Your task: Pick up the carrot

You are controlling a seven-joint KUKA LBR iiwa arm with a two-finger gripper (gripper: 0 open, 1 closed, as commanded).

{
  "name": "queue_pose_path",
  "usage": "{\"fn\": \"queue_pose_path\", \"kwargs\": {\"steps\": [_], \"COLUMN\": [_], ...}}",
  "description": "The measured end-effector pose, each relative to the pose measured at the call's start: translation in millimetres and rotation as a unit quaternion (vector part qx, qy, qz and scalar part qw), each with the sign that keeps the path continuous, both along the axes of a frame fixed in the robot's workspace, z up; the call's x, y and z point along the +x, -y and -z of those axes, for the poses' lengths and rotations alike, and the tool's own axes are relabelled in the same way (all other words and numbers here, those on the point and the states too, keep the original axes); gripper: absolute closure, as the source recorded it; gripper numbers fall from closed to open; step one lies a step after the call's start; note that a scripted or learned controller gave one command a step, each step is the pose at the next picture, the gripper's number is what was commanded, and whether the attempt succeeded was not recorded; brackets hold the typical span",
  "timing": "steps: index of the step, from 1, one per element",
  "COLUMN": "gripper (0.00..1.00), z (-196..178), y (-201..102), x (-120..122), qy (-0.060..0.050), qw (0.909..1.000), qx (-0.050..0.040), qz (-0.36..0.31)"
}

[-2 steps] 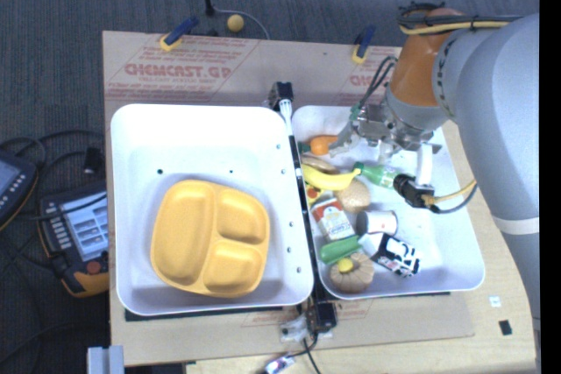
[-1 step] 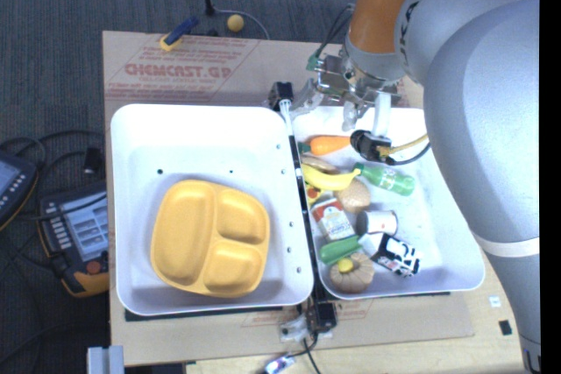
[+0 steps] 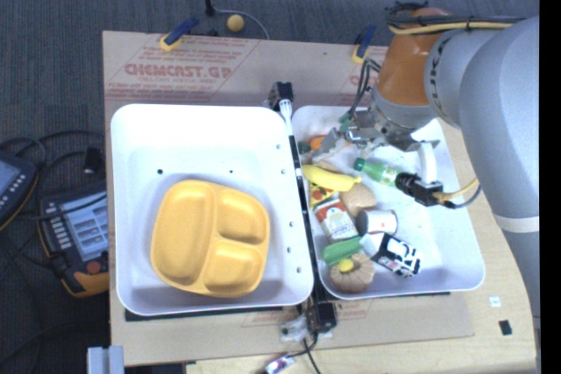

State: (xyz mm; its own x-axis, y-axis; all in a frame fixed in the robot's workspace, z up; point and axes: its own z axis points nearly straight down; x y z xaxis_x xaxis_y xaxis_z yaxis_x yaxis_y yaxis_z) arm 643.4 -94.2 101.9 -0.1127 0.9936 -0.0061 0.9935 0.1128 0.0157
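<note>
The carrot (image 3: 316, 142) shows as a small orange piece with a green end at the far left corner of the right bin (image 3: 456, 215), partly hidden by other items. My gripper (image 3: 349, 134) is low in that bin's far part, just right of the carrot, under the orange-banded wrist (image 3: 405, 70). I see nothing held in it.
The right bin holds a banana (image 3: 329, 178), a green bottle (image 3: 379, 169), a white cylinder (image 3: 379, 222), a green item (image 3: 342, 250), a round brown bun (image 3: 351, 274) and a black and white toy (image 3: 399, 257). A yellow divided plate (image 3: 210, 236) lies in the left bin (image 3: 140, 136).
</note>
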Motion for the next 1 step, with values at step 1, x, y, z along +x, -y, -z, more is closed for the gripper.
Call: {"fn": "queue_pose_path", "kwargs": {"steps": [1], "gripper": [0.00], "z": [-193.6], "y": [-50.9], "x": [27.7], "qy": [0.000], "qw": [0.9979], "qx": [0.0014], "qz": [0.064]}}
